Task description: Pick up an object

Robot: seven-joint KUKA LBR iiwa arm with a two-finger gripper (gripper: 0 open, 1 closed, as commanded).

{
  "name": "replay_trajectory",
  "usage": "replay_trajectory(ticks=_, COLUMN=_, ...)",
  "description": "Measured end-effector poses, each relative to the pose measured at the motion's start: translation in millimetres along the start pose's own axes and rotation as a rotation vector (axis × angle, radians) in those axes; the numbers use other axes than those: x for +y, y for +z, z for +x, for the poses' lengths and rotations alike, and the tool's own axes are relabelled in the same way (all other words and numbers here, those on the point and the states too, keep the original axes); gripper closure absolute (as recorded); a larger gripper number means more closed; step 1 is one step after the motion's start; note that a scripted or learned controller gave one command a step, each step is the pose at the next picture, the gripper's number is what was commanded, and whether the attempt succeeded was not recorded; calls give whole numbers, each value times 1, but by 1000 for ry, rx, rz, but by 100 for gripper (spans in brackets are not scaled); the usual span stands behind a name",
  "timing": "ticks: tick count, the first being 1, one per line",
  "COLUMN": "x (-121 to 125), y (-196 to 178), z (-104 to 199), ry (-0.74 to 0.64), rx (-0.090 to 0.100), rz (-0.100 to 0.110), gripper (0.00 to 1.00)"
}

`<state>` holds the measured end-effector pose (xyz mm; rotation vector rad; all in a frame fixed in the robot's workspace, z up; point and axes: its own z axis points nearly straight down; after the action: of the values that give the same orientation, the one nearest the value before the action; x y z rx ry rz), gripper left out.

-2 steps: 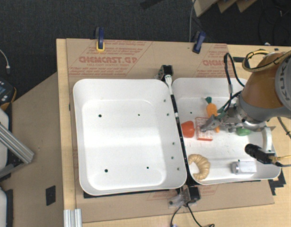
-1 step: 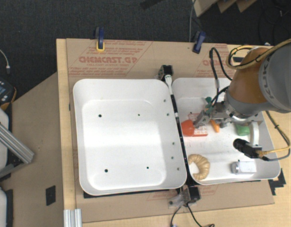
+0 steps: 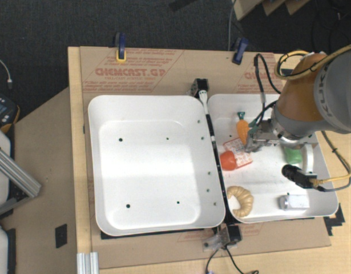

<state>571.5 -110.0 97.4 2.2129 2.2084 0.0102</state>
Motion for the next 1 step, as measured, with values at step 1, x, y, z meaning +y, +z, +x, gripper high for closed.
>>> replay_trajectory(ticks=1, x=0, y=1, z=-1, ry=0, rx=-1, rz=1, gripper=0)
